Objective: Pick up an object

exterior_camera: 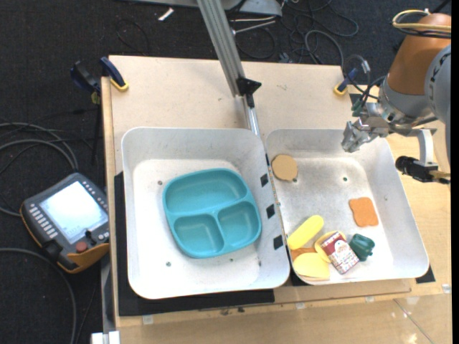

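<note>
Tan round flat disc (285, 168) lies in the right shallow white bin (326, 192), far-left corner, close to the dividing wall. Tool (353, 140) hangs over that bin's far rim, apart from the disc; open or closed cannot be told.

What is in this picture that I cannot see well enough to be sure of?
- Red-and-white packet: its print is too small to read in the camera view.
- Dark green object: too small and dark to identify, right beside the packet.
- Orange piece: mostly hidden between the long yellow piece and the flat yellow piece.
- Arm: cut off by the right edge.
</note>
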